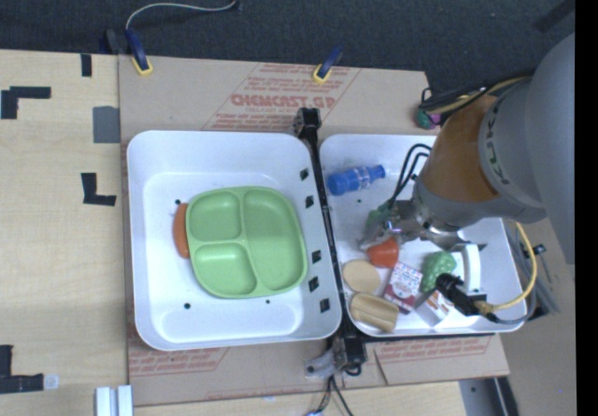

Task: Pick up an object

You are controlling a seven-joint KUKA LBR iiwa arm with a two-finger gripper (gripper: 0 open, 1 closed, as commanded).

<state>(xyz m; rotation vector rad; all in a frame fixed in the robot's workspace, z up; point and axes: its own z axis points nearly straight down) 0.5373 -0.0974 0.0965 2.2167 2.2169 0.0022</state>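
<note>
My gripper (pixel 385 225) is low in the right bin (pixel 505 325), at the end of the grey arm with its orange band (pixel 458 157). It hovers over or touches a small orange-red object (pixel 383 254) just below it; I cannot tell which. A blue bottle (pixel 355 179) lies at the bin's back left. Two tan bread-like pieces (pixel 362 276) (pixel 373 312) lie at the front left. To their right are a red-and-white packet (pixel 405 282) and a green object (pixel 438 266).
The left bin (pixel 154 162) holds a green divided plate (pixel 247 241) with an orange item (pixel 179 229) poking out at its left edge. A black divider clip (pixel 307 121) sits between the bins. Cables trail by the arm at the right bin's front right.
</note>
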